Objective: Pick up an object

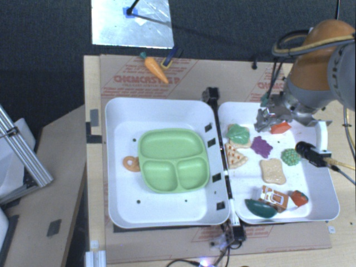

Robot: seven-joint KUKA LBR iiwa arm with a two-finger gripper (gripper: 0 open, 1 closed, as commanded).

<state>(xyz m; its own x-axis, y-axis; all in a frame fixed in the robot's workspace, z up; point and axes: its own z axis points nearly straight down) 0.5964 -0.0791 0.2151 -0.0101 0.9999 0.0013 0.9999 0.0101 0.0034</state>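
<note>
The gripper [266, 119] is positioned low in the right bin [325, 204], its opening state indiscernible. A flat red-orange piece [281, 128] lies just beside it, toward the arm [317, 77].

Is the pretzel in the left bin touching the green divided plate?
Touching, as far as the camera view shows: the pretzel lies on the bin floor with its right edge meeting the left rim of the green plate, no white gap between them.
</note>
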